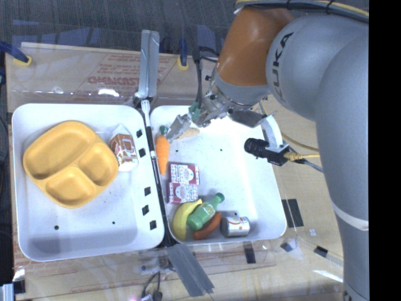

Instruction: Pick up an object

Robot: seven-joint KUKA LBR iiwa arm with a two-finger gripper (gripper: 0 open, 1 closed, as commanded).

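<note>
Orange-banded and grey, the KUKA arm (294, 61) reaches in over the right-hand white bin (263, 187), its two-finger gripper (180, 126) lowered at the bin's far left corner, just above the leafy top of a toy carrot (161, 153). The fingers stand slightly parted with nothing seen between them; a pale, flat scrap (191, 131) lies just beside them on the bin floor, too small to identify. Taking the carrot as the landmark, it lies lengthwise against the bin's left wall, tip pointing toward the near edge. Just to its right and nearer the camera sit two red-and-white cartons (183, 182) side by side, flat on the floor. Further toward the near edge from the carrot, a cluster gathers in the corner: a yellow banana (180, 218), a green bottle (204, 213) tilted across it, a red-orange sausage-shaped piece (207, 226) touching the bottle from beneath, and a small silver can (235, 226) lying on its side just to their right. Across the divider, left of the carrot, a small brown-and-white carton (124, 150) rests beside a yellow compartment plate (70, 162) in the left-hand white bin (75, 237). A black cylindrical fitting (263, 149) on the wrist hangs over the right bin, well to the carrot's right.
</note>
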